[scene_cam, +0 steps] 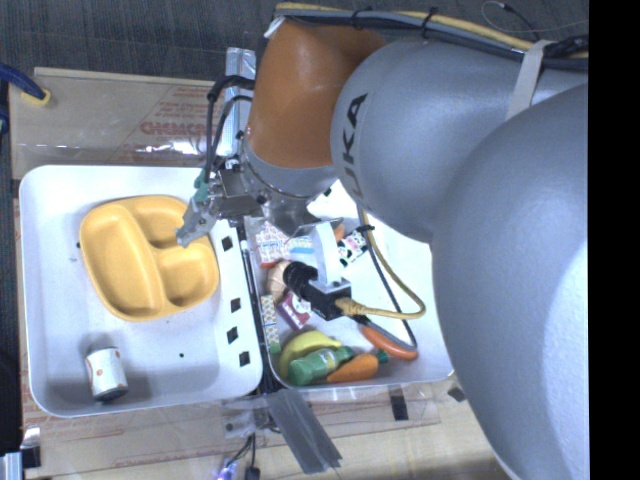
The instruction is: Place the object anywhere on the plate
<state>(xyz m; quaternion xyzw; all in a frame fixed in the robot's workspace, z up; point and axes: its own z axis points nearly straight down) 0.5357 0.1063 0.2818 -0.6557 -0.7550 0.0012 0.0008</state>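
Reading what lettering we can: "KA", part of the maker's name, runs in black down the grey arm, and faded red print crosses the cardboard behind the bins, too washed out for us to spell.

Counts: we see 2 white bins, 1 yellow plate, 1 small can, 1 arm w/ 1 pincer.

We find the left bin holding the plate, a rounded tray w/ divided compartments, lying toward the bin's back. Near that bin's front-left corner lies the can, on its side: white-grey body, a red-orange mark on the label, no text legible. It sits well apart from the plate.

We see the right bin carrying a heap of toy food: a banana, a green piece just beside it, an orange carrot, plus small printed packets farther back; we can't count those reliably.

The pincer hangs over the plate's right edge, near the divider between bins. We can't tell if it's released or clenched; the angle hides that.
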